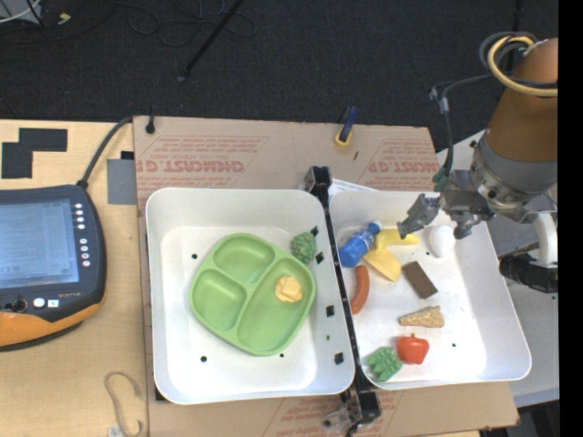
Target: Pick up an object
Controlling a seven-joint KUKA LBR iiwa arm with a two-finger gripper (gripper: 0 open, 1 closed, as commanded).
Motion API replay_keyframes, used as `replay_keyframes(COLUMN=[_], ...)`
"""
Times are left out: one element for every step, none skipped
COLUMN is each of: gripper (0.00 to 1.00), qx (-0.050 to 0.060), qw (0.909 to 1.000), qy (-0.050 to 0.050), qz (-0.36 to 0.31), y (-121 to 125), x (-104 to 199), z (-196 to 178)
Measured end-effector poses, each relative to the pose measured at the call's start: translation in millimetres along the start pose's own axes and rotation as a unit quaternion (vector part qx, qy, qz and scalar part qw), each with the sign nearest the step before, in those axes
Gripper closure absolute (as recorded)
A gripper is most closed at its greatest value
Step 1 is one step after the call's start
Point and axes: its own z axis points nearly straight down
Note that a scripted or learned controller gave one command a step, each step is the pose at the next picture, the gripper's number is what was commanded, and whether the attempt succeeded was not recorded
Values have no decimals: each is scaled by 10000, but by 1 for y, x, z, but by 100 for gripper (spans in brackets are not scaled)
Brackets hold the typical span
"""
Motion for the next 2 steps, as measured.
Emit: replay_keyframes(gripper=[0, 0], qx=[23, 31], qw=[10000, 10000], qy=[4, 5], qz=[-1, 7], y=[5, 4], x=[7, -2], z=[50, 110])
